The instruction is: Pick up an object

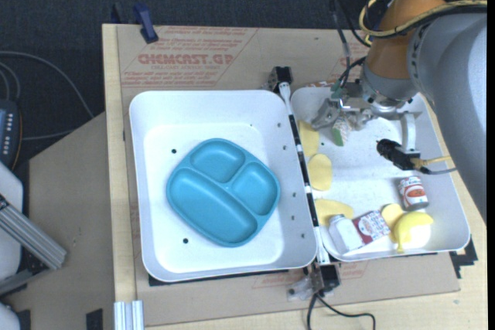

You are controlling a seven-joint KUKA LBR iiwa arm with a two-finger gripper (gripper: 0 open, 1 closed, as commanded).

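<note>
The gripper (339,120) hangs low over the far-left corner of the right bin (362,170), pointed down at its floor. Whether it is spread or pressed together I cannot tell from this slant, and nothing shows plainly caught in it. It is placed there, I judge, because that corner offers the nearest target: a pale yellow piece (309,139) lies just beside it against the bin's left wall, close enough that the wall may crowd a grasp.

Further along the same wall lie a second yellow piece (319,171) and a third yellow piece (334,207); both look flat and hug the wall, so they are likely awkward to pinch. The bulkier things are gathered at the near end, well apart from the gripper: a small can (413,192) with a red label, standing upright; a red-and-white packet (373,226); a white block (344,234) touching that packet; and a round yellow fruit (412,230) near the front rim.

The arm (441,50) reaches in from the right across the bin's far edge, with its orange band (410,11) above the wrist — a line that keeps it off the left bin (155,127). There a blue divided plate (223,191) lies flat in the middle, well apart from the work. The pick is not yet made, as far as this view shows — any of the right bin's things could serve.
</note>
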